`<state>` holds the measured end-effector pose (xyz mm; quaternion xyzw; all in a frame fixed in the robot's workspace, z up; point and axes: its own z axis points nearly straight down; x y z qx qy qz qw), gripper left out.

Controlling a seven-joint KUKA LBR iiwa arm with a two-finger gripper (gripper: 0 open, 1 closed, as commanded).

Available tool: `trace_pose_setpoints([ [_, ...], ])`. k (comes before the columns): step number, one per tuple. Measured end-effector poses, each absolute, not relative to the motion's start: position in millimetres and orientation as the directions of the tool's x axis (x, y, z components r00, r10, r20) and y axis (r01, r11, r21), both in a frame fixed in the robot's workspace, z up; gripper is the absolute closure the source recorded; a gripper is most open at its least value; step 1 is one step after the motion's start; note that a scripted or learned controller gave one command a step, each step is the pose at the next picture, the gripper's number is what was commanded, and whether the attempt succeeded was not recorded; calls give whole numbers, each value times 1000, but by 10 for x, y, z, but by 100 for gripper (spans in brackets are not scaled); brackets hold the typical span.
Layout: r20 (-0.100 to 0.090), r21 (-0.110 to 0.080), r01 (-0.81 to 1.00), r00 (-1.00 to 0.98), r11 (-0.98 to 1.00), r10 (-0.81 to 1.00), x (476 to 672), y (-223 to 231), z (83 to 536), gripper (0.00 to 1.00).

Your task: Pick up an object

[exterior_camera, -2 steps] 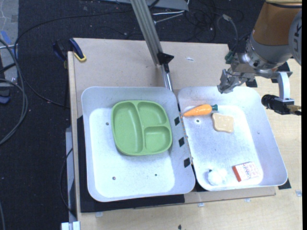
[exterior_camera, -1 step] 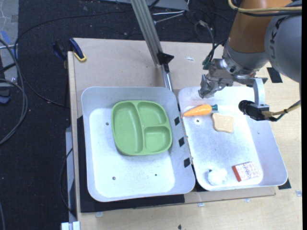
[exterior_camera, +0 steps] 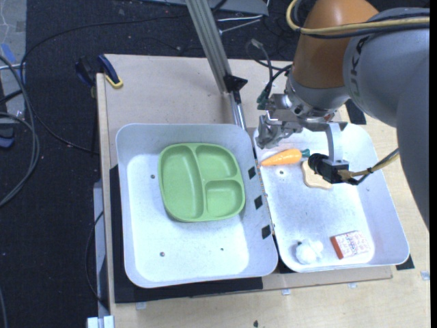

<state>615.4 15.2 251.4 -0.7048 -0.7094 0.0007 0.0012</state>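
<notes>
An orange toy carrot [exterior_camera: 281, 158] with a green tip lies near the far left corner of the right bin [exterior_camera: 382, 210]. My gripper [exterior_camera: 272, 137] hangs just above and behind the carrot's left end, close to the bin's far wall. Nothing shows between it and the carrot. A small white lump [exterior_camera: 308, 251] and a red and white packet [exterior_camera: 351, 244] rest near the bin's front edge.
The left bin [exterior_camera: 136, 244] holds a green divided plate [exterior_camera: 202, 182]. A slanted metal pole [exterior_camera: 213, 39] rises behind the bins, close to the gripper. The grey arm covers the right bin's far right corner. Cables lie on the dark floor at left.
</notes>
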Motion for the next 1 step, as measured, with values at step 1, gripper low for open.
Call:
trace_pose_setpoints([
  [1, 1, -3, 1000, -7, 7, 1000, 6077, 672, 2344, 100],
])
